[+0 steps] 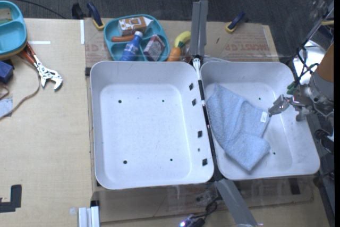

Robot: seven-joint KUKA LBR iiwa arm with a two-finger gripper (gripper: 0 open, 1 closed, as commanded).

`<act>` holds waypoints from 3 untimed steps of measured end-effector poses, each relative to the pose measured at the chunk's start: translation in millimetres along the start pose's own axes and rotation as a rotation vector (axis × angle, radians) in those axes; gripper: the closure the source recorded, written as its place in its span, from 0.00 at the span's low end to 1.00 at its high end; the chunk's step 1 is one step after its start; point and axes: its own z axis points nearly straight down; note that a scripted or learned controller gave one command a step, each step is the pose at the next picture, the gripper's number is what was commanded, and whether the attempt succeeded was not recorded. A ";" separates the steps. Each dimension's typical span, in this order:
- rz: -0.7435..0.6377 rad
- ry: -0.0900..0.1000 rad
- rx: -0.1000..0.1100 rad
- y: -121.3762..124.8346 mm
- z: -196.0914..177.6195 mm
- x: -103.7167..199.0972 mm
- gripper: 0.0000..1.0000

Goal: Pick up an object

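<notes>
One light-blue towel [237, 128] is lying crumpled in the right bin [297, 167], and it is the only loose thing in either bin, so I am taking it as the object to be picked. The gripper [277, 106] is reaching in from three o'clock, its fingers sitting close together with nothing between them, their tips pointing toward nine o'clock, a little downward in the view. From those tips the towel is lying toward eight o'clock, near at hand; the small white tag [263, 117] on the cloth's right-hand edge is showing just beside and below the fingertips, though whether metal is touching fabric I cannot tell from this slant. The towel's long axis is running from eleven o'clock, where its upper corner is resting close to the divider between the bins, down to five o'clock, where a thicker folded lump is bunching near the front wall. The cloth is therefore pointing diagonally across the gripper's line of approach rather than along it. In my judgement the coming move is calling for the fingers to spread, then drop onto the raised fold by the tag. The left bin [106, 114] is lying well apart, toward nine o'clock.
</notes>
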 end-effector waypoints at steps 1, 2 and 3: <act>-0.002 -0.002 0.001 0.0 -8.6 0.0 1.00; -0.002 -0.002 0.002 0.0 -8.5 0.0 0.00; 0.091 0.001 0.002 -63.7 -40.0 8.5 0.00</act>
